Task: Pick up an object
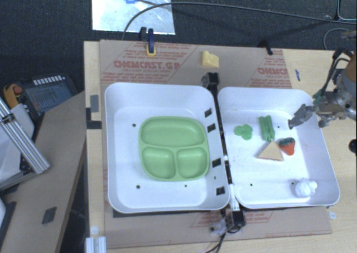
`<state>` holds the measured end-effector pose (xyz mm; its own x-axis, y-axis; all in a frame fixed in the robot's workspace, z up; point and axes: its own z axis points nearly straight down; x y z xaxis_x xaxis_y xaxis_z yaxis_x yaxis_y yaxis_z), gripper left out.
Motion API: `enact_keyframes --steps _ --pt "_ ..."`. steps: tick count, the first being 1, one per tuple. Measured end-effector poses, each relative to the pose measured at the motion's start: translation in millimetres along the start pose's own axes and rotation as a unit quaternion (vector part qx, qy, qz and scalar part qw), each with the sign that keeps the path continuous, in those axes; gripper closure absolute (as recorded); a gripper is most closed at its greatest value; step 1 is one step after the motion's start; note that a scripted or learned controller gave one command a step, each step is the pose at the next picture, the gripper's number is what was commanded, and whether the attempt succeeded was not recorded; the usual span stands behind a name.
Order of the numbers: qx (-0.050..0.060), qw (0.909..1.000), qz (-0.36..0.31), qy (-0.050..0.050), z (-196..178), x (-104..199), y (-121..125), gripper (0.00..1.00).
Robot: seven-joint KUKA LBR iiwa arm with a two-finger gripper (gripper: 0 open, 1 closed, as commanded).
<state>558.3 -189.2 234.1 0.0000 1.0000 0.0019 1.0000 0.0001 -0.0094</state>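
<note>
Hard to tell how wide the gripper [305,115] stands, poised at the right bin's [321,151] far right rim with nothing visibly held. Nearest below and left of it: a red strawberry toy [287,145] touching a tan wedge [271,151], probably the readiest pick. Further left, a pair of green sticks [267,127] and a small green leafy piece [243,131], spread apart enough to leave room for fingers. Towards the near corner, well below the tool, a white lump [303,188] against the wall, likely awkward to grasp. Beyond, in the left bin [120,101], a green divided tray [173,148], well apart.
</note>
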Motion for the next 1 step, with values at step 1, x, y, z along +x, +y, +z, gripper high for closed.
enact_keyframes --steps 1 --pt "-0.005 1.0000 -0.002 -0.001 -6.2 0.6 2.5 0.00"
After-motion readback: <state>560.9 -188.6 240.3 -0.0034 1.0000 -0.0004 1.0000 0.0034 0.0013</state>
